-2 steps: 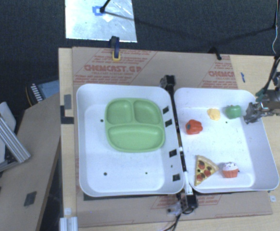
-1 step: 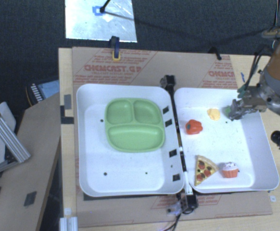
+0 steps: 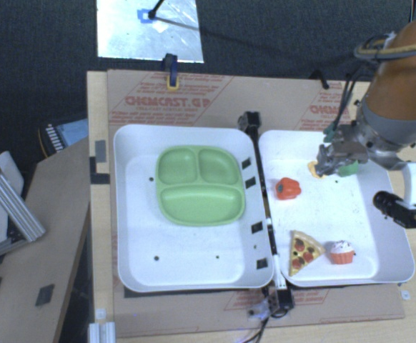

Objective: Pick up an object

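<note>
- Grey and orange, the arm [image 3: 397, 84] reaches in from the worktop's right edge, and its end effector [image 3: 334, 159] sits low over the far part of the right bin [image 3: 390, 238].
- Whether it is open or closed I cannot tell: the tip is a dark, blurred cluster. Nothing can be seen gripped in it.
- Nearest candidate: a small yellow piece [image 3: 313, 168], just beside the tip on its left, partly hidden. A green bit [image 3: 349, 168] shows under the tip on the other side; what it is I cannot tell.
- Other things in the right bin: a red pepper [image 3: 287, 189] near the bin's left wall, and a pizza slice [image 3: 303, 251] and cupcake [image 3: 341, 251] side by side by the near edge.
- Left bin [image 3: 133, 220] carries a green divided plate [image 3: 199, 185], well apart from the arm.
- Step in hand, as I judge it: closing in on the yellow piece.
- To do it well, centre the tip over the piece rather than beside it, come straight down, and close only once the piece sits between the jaws. Lift slowly and check that it comes up.
- Orientation: too little of the yellow piece shows to name a long axis or which way it points.
- Should the pepper be the target instead, it looks roundish with no clear long axis, so any approach angle should do.
- Pizza slice, by contrast, has a plain long axis, with its tip toward the near edge and its crust toward the far one; it lies flat and would be hard to pinch.
</note>
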Motion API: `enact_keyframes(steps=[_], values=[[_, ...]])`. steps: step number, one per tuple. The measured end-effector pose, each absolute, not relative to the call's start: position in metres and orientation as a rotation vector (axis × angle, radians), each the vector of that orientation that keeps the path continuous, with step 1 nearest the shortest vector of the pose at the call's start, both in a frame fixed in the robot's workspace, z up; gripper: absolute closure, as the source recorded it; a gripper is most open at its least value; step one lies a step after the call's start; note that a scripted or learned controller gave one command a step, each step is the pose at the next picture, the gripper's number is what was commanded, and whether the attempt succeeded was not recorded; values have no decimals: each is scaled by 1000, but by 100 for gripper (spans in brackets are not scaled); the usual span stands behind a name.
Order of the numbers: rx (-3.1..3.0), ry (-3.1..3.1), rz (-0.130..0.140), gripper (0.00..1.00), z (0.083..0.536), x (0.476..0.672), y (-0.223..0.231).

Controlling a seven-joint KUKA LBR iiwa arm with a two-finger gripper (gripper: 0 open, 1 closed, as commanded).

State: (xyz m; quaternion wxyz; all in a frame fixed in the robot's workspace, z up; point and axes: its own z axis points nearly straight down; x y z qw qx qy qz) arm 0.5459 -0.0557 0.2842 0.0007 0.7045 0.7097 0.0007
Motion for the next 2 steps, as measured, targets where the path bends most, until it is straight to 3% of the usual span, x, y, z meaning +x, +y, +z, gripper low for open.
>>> enact_keyframes(steps=[2], values=[[2214, 2228, 2, 100, 237, 568, 40]])
